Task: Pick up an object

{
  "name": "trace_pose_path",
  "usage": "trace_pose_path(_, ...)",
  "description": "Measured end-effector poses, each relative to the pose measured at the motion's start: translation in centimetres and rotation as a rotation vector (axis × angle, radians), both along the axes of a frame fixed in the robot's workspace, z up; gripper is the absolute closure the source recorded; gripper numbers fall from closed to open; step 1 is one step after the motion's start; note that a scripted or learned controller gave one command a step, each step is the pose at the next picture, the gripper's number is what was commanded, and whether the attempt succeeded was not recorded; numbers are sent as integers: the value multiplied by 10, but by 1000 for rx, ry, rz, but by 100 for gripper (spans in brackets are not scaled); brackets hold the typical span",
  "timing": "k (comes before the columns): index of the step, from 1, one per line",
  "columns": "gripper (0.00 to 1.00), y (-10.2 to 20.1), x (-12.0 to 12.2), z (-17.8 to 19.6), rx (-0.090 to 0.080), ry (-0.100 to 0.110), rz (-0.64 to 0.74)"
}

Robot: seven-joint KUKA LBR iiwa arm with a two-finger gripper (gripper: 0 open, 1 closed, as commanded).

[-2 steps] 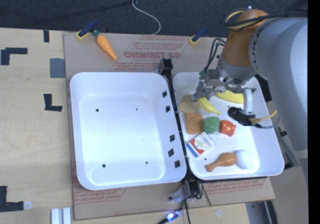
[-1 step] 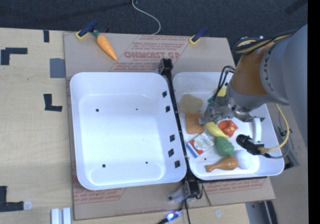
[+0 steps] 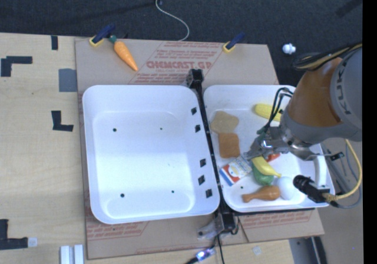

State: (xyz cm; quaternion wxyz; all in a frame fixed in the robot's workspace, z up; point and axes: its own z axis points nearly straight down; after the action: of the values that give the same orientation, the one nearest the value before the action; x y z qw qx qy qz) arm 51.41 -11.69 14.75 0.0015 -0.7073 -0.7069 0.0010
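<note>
Right now the wooden surface (image 3: 35, 157) is the biggest thing to see, and a flat sheet of brown cardboard (image 3: 171, 62) lies on it. Two white bins sit side by side on the cardboard. The left bin (image 3: 141, 157) has plain white walls and floor. The right bin (image 3: 235, 101) has small toys in it.

The grey arm (image 3: 333, 106), with its orange band, reaches in from the right and hangs over the right bin. Its hand (image 3: 263, 146) is low in the bin, just above a yellow and green banana (image 3: 265, 168). I cannot tell if the hand is open or closed, or if it grips anything.

A round tan piece of bread (image 3: 224, 121) lies near the wall between the bins. A brown slice (image 3: 229, 144) lies just below it. Another yellow toy (image 3: 265, 110) lies near the back of the bin, partly under the arm. A small red, white and blue packet (image 3: 234, 171) lies beside the banana. A brown chicken leg (image 3: 264, 194) lies at the front, touching a white egg (image 3: 285, 186).

An orange carrot (image 3: 125, 55) lies on the cardboard behind the left bin.
</note>
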Motion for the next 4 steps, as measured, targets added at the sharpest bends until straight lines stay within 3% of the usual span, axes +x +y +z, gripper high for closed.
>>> trace_pose_path(1, 100, 91, 46, 39, 3, -8, 12)
trace_pose_path(2, 100, 95, -1, 36, 0, 3, 1)
trace_pose_path(3, 100, 149, 43, 160, 1, -17, 10)
trace_pose_path(4, 100, 95, 60, 28, -4, 10, -4)
